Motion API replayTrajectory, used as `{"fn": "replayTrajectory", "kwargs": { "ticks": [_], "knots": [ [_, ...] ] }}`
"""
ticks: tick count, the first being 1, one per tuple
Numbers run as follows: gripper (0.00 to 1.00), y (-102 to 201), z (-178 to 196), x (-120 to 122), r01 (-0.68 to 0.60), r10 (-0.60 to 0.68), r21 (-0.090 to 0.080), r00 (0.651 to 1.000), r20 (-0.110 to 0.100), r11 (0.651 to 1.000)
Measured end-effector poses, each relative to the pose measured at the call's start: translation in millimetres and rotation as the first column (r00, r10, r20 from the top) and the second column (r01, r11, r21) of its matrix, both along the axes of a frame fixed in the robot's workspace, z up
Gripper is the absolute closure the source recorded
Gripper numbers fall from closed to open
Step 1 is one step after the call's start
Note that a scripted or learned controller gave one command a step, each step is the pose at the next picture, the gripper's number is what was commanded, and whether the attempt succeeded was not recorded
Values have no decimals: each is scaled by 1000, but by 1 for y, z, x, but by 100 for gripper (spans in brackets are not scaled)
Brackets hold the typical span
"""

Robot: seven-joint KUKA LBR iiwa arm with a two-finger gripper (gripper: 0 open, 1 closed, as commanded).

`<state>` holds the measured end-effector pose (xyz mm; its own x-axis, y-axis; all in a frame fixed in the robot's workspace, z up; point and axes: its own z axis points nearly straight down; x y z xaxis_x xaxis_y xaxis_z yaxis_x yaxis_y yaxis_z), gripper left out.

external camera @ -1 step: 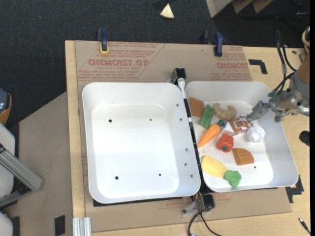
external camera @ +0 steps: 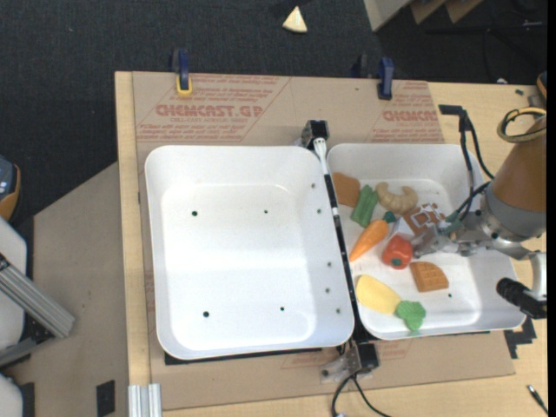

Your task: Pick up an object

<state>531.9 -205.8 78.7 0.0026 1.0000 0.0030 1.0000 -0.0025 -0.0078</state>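
The right bin [external camera: 460, 315] holds several toy foods. An orange wedge [external camera: 346, 189], a green pepper [external camera: 365, 205] and a beige peanut shape [external camera: 398, 198] lie at its far left. An orange carrot [external camera: 369, 237] lies beside a red tomato [external camera: 398, 252]. Nearer the front are a brown waffle square [external camera: 428, 276], a yellow lemon [external camera: 378, 294] and a small green piece [external camera: 412, 314]. My gripper [external camera: 430, 237] reaches in low from the right, just right of the tomato and over a dark brown item [external camera: 423, 220]. Nothing shows lifted.
The left bin [external camera: 174, 233] sits beside the right one, with a black divider rail [external camera: 334, 224] between them. Blue clamps [external camera: 182, 69] [external camera: 385, 75] hold the cardboard at the back. Cables [external camera: 469, 159] hang near my arm's orange band [external camera: 526, 176].
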Motion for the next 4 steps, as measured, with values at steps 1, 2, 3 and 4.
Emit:
{"fn": "replayTrajectory", "kwargs": {
  "ticks": [1,2,3,4],
  "knots": [
    [0,19,5,88,-15,15,-2,1000,-12,1000],
    [100,18,15,87,-4,4,-3,1000,-1,1000],
    [100,11,6,77,-1,1,-2,1000,5,1000],
    [100,4,6,92,-4,4,-5,1000,12,1000]
  ]
}}
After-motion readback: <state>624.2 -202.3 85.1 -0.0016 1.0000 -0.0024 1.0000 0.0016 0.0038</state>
